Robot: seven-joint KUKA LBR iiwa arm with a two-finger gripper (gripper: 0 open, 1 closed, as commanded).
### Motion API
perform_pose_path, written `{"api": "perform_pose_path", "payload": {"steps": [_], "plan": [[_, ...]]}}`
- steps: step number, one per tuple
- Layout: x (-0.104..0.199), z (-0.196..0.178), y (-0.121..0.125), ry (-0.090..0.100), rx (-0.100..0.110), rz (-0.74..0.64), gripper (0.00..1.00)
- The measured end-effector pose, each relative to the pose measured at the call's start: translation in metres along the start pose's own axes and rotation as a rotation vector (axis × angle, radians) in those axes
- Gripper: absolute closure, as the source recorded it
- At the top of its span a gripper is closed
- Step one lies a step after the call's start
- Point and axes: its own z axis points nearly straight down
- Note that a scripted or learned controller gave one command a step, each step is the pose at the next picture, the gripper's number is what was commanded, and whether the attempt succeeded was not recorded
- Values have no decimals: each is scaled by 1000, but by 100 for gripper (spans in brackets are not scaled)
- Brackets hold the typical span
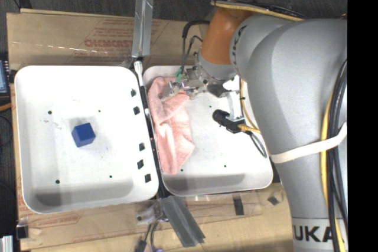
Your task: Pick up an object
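A pink cloth (171,124) lies crumpled along the left side of the right bin (236,177). A small blue cube (83,134) rests in the left bin (35,186), left of its middle. My gripper (182,83) is at the far end of the right bin, low over the top edge of the pink cloth. The metal wrist parts hide the fingertips, and I cannot make out whether cloth lies between them.
The grey arm (295,97) with its orange band (215,38) covers the right bin's right side. A black cable piece (227,121) hangs by the arm over the bin floor. A metal divider (144,127) with black clips separates the bins. Cardboard lies under both bins.
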Motion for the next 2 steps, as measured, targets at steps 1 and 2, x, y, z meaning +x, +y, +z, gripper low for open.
{"api": "perform_pose_path", "payload": {"steps": [1,2], "plan": [[0,0,0,0,0,0,0],[0,0,0,0,0,0,0]]}}
